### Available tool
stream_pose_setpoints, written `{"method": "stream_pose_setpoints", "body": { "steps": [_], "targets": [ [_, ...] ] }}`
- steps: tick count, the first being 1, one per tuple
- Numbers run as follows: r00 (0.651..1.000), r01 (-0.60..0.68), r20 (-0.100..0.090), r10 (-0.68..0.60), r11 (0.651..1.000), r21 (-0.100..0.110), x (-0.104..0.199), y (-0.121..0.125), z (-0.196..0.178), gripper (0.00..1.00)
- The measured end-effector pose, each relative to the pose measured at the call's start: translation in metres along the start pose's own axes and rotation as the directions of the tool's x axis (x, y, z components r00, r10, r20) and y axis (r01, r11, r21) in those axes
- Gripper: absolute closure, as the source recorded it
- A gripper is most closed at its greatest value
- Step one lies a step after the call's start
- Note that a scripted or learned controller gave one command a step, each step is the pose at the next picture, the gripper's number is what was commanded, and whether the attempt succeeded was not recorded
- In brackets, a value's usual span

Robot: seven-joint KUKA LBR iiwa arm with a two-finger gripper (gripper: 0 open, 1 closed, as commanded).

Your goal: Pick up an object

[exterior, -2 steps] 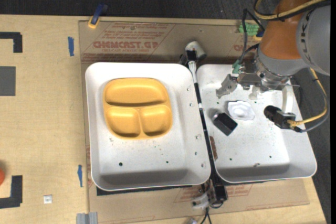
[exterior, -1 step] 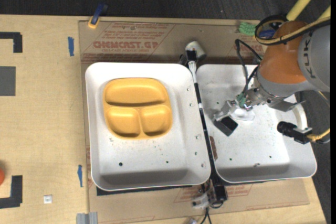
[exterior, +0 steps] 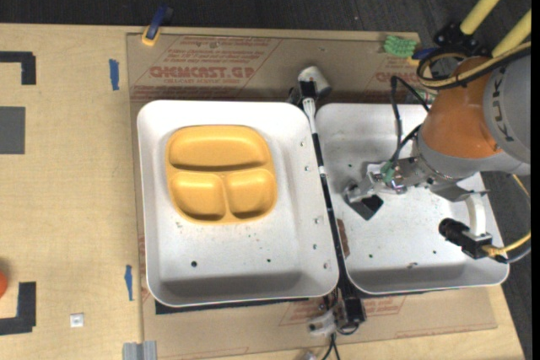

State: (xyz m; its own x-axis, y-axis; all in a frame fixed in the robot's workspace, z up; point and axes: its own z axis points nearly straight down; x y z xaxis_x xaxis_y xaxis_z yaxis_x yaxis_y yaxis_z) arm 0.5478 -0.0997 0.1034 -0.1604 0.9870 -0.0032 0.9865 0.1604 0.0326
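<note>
The gripper point(exterior: 363, 200) is lowered in the right bin point(exterior: 422, 253), right of centre; its state cannot be told. The yellow tray point(exterior: 223, 173) lies centre-left, in the left bin point(exterior: 236, 265). Nothing may be caught, since no object is seen beneath it.

Inspector: State the supporting surface.

Recorder: A light wooden bench point(exterior: 67, 206), with dark flooring beyond its far edge.

Inspector: Directly on it?

Recorder: A brown board point(exterior: 211, 63) printed with red lettering. Two shallow white bins rest on that board side by side, left bin point(exterior: 228, 265) and right bin point(exterior: 405, 270), with their inner rims touching.

Inspector: Anything else on the bench?

Recorder: Black tape marks point(exterior: 18, 67) along the left edge, a grey patch point(exterior: 10, 131), blue tape strips point(exterior: 114, 73) beside the board, and a small white square point(exterior: 77, 319) near the front.
</note>
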Motion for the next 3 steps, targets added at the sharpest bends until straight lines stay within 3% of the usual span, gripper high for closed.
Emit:
{"method": "stream_pose_setpoints", "body": {
  "steps": [1, 2, 3],
  "targets": [
    [1.0, -0.023, -0.001, 0.023, 0.999, 0.03, -0.017, 0.03, 0.017, 0.0],
    [0.995, -0.099, 0.002, 0.099, 0.995, 0.03, -0.058, 0.052, 0.02, 0.0],
    [0.995, -0.097, 0.004, 0.096, 0.995, 0.025, -0.058, 0.054, 0.009, 1.0]
  ]
}}
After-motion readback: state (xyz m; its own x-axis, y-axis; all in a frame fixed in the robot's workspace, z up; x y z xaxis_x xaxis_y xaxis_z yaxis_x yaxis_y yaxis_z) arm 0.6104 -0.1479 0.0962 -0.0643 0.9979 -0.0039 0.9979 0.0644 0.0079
